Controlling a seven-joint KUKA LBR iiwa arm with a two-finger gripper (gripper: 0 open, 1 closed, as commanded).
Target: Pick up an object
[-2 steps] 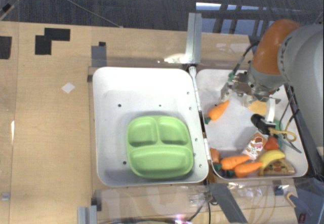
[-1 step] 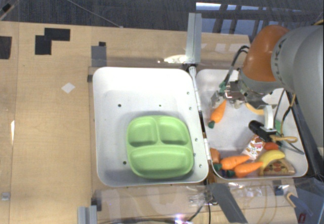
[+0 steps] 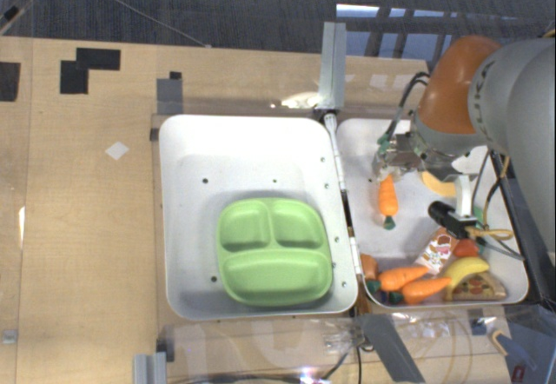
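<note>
Clearly the nearest candidate is the small toy carrot [image 3: 387, 199] lying on the floor of the right bin [image 3: 356, 143], apart from the heap of toy food [image 3: 439, 274] at that bin's near edge. The pincer [image 3: 393, 156] hovers just above the carrot's upper end, but its tips are too blurred and too hidden by the wrist to say how wide they stand — I cannot tell. Nothing shows between them. The carrot looks like light, hard moulded plastic — smooth, rounded, tapering, so probably slippery and inclined to roll or squirt out. A hold across the thicker orange middle, jaws square to its long axis, seems safest. In the left bin sits a green divided plate [image 3: 274, 250].
</note>
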